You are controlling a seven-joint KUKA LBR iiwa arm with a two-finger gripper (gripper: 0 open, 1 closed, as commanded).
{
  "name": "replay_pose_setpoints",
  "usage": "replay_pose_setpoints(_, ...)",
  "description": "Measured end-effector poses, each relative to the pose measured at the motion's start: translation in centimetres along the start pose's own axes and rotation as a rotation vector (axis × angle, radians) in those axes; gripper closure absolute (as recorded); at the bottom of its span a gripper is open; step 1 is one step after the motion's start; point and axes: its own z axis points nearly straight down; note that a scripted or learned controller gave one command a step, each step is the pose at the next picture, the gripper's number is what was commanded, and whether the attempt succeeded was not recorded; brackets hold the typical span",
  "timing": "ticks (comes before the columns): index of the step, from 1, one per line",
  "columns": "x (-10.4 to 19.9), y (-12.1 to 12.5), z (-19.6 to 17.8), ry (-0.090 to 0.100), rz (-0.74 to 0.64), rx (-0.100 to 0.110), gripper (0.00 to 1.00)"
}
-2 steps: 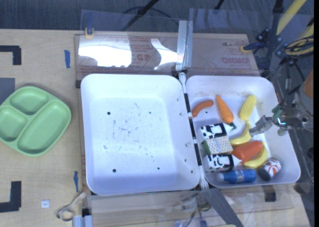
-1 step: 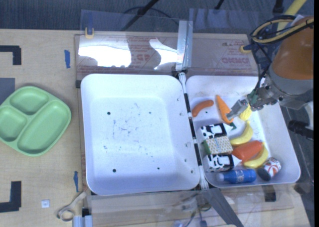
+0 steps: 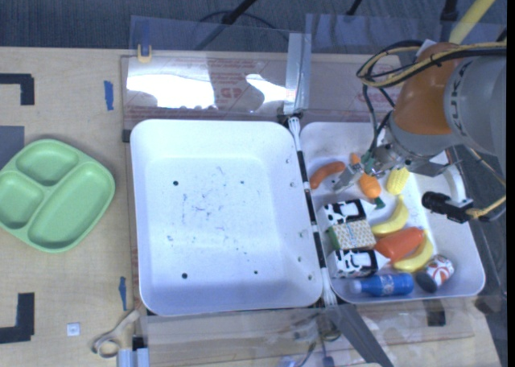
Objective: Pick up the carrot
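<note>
Near edge of right bin [image 3: 475,281]: blue bottle [image 3: 385,284], label too small to read. Behind it, black-and-white patterned blocks [image 3: 348,237], bananas [image 3: 392,219]. No readable writing anywhere.

Farther back: carrot [image 3: 369,187], small, orange, lying mid-bin among clutter, just beside yellow piece [image 3: 396,181]. Second orange item [image 3: 326,173] to its left.

Gripper [image 3: 372,166] hangs just above carrot; whether fingers wide or narrow, cannot tell.

Judgement: descent should centre on carrot, avoid yellow neighbour, close only once fingers straddle it.

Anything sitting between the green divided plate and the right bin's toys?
In the camera view, the left white bin lies between the green divided plate and the right bin; its floor shows scuffs and dark dots.
</note>
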Motion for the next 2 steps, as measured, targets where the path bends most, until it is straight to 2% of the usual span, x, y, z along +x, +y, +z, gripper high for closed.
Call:
replay_pose_setpoints(1,-0.1,0.0,-1.0,-0.002,0.002,-0.004,1.0)
replay_pose_setpoints(2,-0.6,-4.0,-9.8,0.0,-0.107,0.002,1.0)
